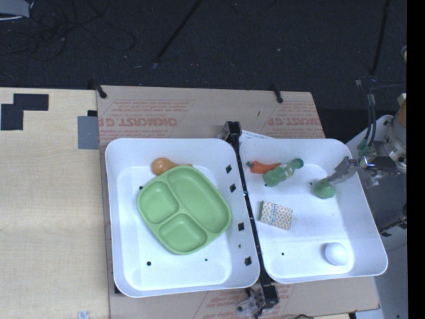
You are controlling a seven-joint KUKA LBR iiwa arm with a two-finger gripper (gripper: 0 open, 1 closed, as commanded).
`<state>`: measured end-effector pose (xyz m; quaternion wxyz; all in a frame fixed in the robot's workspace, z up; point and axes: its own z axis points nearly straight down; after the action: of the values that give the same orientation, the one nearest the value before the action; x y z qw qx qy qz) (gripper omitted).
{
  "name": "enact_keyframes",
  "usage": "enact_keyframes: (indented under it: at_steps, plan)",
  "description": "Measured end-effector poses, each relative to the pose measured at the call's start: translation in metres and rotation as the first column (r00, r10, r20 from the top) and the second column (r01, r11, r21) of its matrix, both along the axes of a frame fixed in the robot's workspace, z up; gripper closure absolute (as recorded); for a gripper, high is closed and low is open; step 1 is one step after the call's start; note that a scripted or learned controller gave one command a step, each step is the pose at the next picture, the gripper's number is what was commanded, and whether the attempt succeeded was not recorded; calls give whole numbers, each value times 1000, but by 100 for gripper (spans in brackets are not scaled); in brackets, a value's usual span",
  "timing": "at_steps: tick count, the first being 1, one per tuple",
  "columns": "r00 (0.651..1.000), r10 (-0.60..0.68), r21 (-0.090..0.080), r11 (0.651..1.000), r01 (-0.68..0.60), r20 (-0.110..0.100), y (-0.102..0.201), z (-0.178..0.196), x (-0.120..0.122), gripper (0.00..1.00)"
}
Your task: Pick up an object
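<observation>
The right bin [358,208] holds several small objects. A small green lump [324,191] lies near its right wall. My gripper [340,172] reaches in from the right edge, and its tip is just above and to the right of that lump, touching or nearly touching it. Further left lie a green bottle [282,172] and an orange carrot-like piece [263,167], side by side. A small patterned packet [275,214] sits in the bin's middle. A white ball [336,253] rests in the near right corner.
The left bin [126,244] holds a green divided plate [183,209], with an orange object [161,165] tucked behind its far edge. A black divider [244,211] runs between the bins. The arm's wrist [388,155] hangs over the right bin's outer rim.
</observation>
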<state>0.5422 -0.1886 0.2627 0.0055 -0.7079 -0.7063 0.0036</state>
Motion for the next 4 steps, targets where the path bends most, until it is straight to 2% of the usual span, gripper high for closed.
enact_keyframes:
  at_steps: [1, 3, 4]
  plan:
    - [1000, 2, -3, 1000, -2, 12, 0, 6, 2, 0]
    - [1000, 2, 0, 1000, -2, 4, -2, -105, -18, 0]
    - [1000, 3, 0, 1000, -3, 7, 4, -150, -22, 0]
